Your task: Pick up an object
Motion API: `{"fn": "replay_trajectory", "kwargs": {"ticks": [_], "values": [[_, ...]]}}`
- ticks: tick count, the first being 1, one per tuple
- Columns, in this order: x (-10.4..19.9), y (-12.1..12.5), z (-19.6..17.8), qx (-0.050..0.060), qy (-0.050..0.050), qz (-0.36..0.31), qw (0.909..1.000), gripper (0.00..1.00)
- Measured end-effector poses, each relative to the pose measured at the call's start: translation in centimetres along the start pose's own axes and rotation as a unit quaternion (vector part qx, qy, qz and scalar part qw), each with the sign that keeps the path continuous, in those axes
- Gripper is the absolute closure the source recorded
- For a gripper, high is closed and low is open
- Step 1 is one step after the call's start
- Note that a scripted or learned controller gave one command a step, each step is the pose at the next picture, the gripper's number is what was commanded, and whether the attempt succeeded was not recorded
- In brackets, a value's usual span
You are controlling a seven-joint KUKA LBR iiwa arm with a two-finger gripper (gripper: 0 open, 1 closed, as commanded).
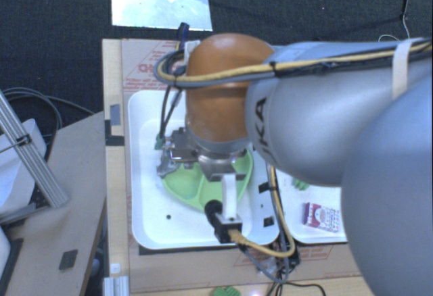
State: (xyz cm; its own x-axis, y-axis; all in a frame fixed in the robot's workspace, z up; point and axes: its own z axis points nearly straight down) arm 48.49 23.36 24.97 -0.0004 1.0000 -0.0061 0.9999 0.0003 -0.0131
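The two-finger gripper [203,173] sits low in the left shallow white plastic bin [145,153], right over a pale green curved plastic piece [183,188]; whether it is gripping anything cannot be told, because the grey arm with its orange band [216,95] covers it. No lift is evident, so the pick looks unfinished. The right white bin [298,237] holds a small red-and-white packet [321,215]. Both bins rest on a brown cardboard sheet [145,61], with dark carpet [54,17] beyond.

Arm [325,119] looks like smooth painted metal, satin grey, with a glossy orange band [220,85] – cables along it are rubbery. Left bin [145,173] is smooth white plastic, slightly shiny. The green object [186,186] in it looks like matt plastic – bench [74,180] is dull board.
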Motion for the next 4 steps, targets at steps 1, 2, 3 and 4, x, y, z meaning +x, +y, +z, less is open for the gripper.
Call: {"fn": "replay_trajectory", "kwargs": {"ticks": [1,2,3,4], "values": [[0.0,0.2,-9.9,-0.012,0.006,-0.002,0.9999,0.00],[-0.3,0.5,-19.3,-0.013,0.006,-0.002,0.9999,0.00],[-6.9,5.0,-1.9,0.000,-0.001,0.004,1.0000,0.00],[-6.3,5.1,-3.8,-0.007,0.004,-0.001,1.0000,1.00]]}}
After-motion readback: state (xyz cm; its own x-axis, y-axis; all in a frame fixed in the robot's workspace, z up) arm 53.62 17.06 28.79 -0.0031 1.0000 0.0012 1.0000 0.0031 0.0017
